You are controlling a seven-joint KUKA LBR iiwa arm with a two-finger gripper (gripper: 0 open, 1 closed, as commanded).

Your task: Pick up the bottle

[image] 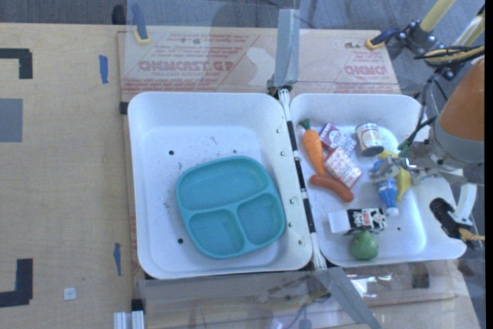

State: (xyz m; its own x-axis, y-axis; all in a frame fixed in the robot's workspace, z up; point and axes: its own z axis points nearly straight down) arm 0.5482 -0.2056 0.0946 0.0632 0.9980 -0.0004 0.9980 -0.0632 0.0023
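The bottle (387,195) is small and clear with a blue label. It lies in the right bin (443,243) near the bin's right side, next to a yellow item (403,183). My gripper (398,166) reaches in from the right, low over the bin, just above the bottle's upper end. The grey wrist and the orange band (468,113) sit behind it at the frame's edge. Whether the bottle is between the fingers cannot be made out from this angle.
The right bin also holds a carrot (312,150), a sausage (331,186), two red-and-white packets (341,166), a can (370,139), a black-and-white carton (359,220) and a green fruit (364,245). A teal divided plate (229,206) lies in the left bin (154,127).
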